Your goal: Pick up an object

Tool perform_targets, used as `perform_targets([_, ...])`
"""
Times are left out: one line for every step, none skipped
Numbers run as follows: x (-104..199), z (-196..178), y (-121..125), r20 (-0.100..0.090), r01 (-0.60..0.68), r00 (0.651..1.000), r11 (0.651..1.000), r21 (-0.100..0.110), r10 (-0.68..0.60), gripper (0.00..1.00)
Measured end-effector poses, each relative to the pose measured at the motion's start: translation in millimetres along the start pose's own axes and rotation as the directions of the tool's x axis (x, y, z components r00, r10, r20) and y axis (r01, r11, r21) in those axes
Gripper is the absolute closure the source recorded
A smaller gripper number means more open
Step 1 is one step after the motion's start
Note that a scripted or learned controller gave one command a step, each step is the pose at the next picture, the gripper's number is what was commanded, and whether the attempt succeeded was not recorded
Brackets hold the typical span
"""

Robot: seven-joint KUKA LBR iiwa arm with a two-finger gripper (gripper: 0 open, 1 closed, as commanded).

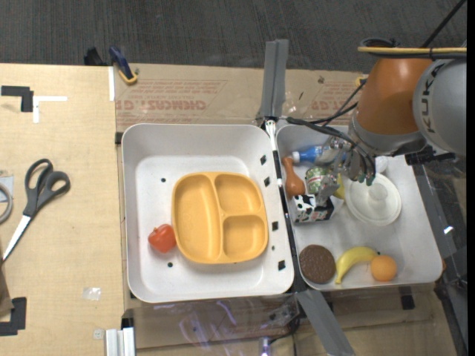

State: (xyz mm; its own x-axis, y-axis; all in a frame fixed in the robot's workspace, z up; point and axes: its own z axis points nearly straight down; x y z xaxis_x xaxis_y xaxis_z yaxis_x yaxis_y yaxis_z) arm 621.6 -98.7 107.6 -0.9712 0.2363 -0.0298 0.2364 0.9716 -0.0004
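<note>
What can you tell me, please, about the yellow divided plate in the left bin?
The yellow plate looks like smooth plastic, a rounded square with a raised rim and three compartments: one long one on its left, two smaller ones on its right. It lies flat, turned slightly askew, near the middle of the left bin. A red tomato-like toy sits at its lower left edge.

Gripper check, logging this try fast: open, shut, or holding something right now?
Gripper: cannot be told; it hangs low over the right bin, among the clutter at its far end.
</note>
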Motion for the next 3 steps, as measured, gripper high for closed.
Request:
perform_targets([-3.1,1.3,-7.0,-0.01,-0.089,0.996,0.996,-0.007,0.089,0.0])
perform_targets([-9.3,2.7,0.9,-0.024,-0.087,0.996,0.996,0.005,0.087,0.0])
perform_targets([6.3,0.1,-5.7,0.004,-0.186,0.983,0.983,-0.002,0.186,0.0])
